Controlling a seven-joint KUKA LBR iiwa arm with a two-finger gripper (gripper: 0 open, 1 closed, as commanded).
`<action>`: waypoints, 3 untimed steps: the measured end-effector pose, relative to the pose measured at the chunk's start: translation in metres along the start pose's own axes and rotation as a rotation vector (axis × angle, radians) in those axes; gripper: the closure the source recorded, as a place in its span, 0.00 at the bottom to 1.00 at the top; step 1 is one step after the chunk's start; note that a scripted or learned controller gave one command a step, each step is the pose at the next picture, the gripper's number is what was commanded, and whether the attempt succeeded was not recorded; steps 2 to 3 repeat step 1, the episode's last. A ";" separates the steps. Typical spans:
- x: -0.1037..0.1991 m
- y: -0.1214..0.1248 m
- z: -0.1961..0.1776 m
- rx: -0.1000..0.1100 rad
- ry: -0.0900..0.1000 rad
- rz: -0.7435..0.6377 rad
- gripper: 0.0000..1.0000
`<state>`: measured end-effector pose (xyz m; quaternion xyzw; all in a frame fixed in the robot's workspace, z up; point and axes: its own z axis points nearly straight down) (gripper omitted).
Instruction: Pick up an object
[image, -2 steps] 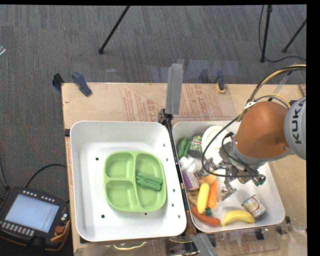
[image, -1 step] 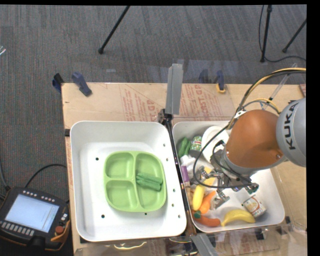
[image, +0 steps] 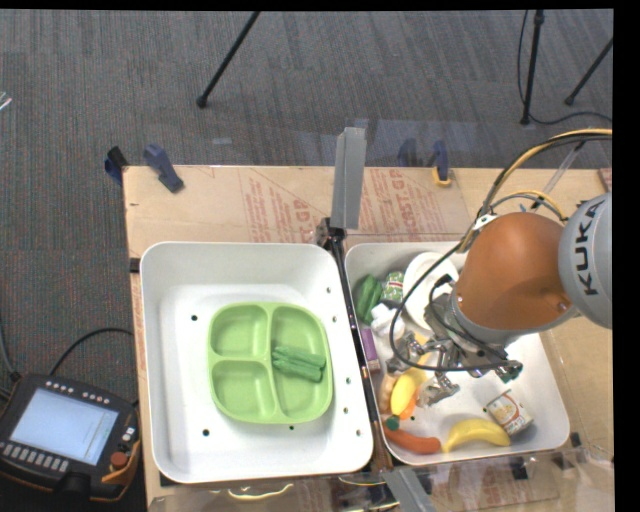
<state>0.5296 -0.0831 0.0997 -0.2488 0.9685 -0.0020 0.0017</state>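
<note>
A grey robot arm with an orange band reaches in from the right, bent down over the right white bin (image: 555, 400). Its gripper (image: 428, 372) hangs low among toy foods, just above a yellow lemon-shaped toy (image: 404, 395); its grip cannot be made out. A banana (image: 476, 434) and a carrot (image: 414, 441) lie near the front wall. The left bin (image: 170, 300) holds a green divided plate (image: 240, 370).

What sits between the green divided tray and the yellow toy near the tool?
In the camera view, bare white bin floor, then the two bins' adjoining walls, lie between the green tray and the yellow toy near the tool.
</note>
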 end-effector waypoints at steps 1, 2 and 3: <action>-0.102 0.034 -0.090 -0.004 -0.006 -0.271 1.00; -0.102 0.034 -0.090 -0.004 -0.006 -0.271 1.00; -0.102 0.034 -0.090 -0.004 -0.006 -0.271 1.00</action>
